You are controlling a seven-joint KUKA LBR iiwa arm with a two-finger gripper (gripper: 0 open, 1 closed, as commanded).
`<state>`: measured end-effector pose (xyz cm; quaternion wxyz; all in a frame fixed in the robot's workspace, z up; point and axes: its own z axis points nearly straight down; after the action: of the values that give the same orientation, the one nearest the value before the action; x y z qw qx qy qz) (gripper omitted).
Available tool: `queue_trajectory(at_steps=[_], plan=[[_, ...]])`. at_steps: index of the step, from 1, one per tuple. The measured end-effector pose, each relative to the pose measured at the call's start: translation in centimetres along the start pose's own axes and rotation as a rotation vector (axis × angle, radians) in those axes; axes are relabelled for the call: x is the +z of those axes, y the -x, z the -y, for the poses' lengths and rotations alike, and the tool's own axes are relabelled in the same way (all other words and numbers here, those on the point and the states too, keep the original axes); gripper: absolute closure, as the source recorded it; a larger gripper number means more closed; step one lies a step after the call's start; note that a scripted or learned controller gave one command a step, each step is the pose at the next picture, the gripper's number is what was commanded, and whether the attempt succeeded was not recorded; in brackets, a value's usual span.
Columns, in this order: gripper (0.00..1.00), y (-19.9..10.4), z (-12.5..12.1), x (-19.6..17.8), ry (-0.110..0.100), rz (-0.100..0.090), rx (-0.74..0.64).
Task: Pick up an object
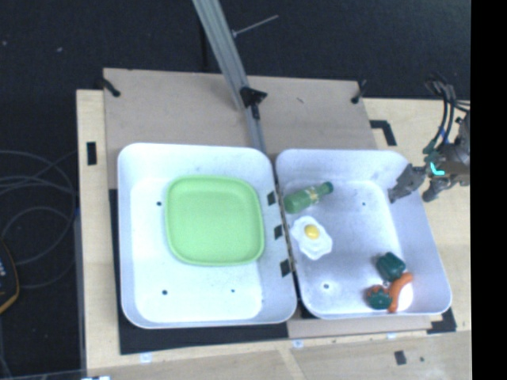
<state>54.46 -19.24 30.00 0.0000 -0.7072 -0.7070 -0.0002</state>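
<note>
Gripper waits at the right bin's far corner

Gripper (417, 187) work is what we look at first: we see it at the right edge of the camera view, over the upper right corner of the right bin (412, 248). Two dark fingers show, one (402, 184) slanting down over the bin's rim and the other just beside it to the right. They stand apart with a clear gap, and we see nothing between them. A small teal light glows above them on the wrist, with cables looping up behind.

Inside the right bin we count several things. A green bottle (306, 197) lies on its side near the upper left corner, its cap pointing right. Just below it a toy fried egg (312, 238) lies flat, close to the bin's left wall. Down in the lower right corner a dark green block (390, 265) sits beside an orange and white piece (402, 290), with a small red and green item (378, 297) touching that piece on its left. All of these lie well apart from the gripper.

In the left bin (142, 236) we see a light green square plate (215, 219), lying flat near the middle. A grey pole (223, 46) slants across the bench (317, 105) behind both bins.
</note>
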Motion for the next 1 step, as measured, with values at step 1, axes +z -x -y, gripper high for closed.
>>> queue_trajectory(at_steps=[1], plan=[[0.0,0.0,0.0,0.0,0.0,0.0,0.0]])
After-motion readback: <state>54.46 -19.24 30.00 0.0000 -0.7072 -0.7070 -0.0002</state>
